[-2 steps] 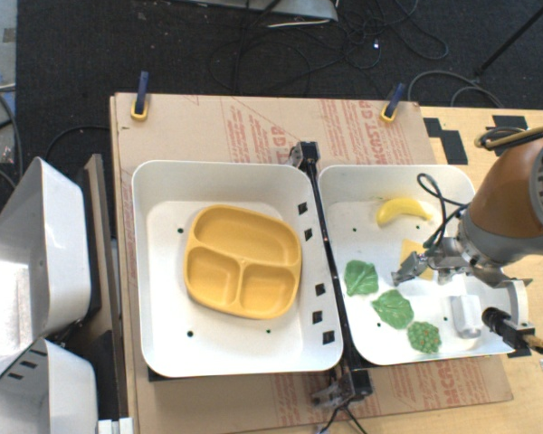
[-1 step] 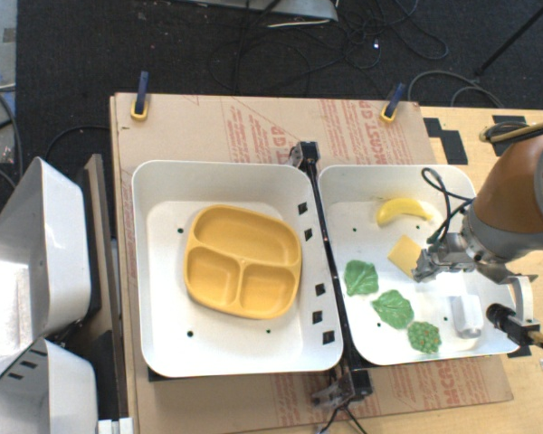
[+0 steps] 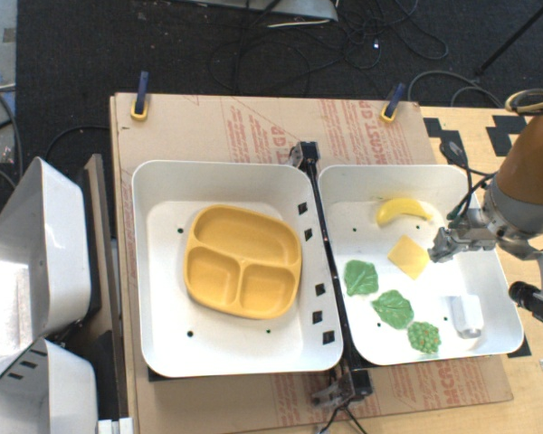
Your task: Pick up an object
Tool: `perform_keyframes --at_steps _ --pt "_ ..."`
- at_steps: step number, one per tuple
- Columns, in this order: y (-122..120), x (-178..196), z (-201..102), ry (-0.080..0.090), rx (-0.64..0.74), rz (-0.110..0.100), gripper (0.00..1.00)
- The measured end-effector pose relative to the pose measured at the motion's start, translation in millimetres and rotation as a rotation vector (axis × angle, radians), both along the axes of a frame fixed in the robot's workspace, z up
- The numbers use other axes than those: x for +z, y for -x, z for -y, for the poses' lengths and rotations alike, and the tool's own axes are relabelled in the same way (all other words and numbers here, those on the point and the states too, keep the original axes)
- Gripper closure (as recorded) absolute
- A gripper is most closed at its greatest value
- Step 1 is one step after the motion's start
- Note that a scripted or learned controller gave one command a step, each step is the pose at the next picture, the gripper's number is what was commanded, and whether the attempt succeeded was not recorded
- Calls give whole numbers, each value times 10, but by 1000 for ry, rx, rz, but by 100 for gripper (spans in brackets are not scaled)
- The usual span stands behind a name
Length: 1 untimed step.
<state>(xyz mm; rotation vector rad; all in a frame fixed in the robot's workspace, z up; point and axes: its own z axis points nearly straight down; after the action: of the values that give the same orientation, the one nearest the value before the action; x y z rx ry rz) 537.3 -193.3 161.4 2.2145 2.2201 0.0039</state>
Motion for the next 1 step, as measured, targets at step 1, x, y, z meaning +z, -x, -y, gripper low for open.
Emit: perform_keyframes --at_steps 1 --pt "-30 431 -22 0 1 0 100"
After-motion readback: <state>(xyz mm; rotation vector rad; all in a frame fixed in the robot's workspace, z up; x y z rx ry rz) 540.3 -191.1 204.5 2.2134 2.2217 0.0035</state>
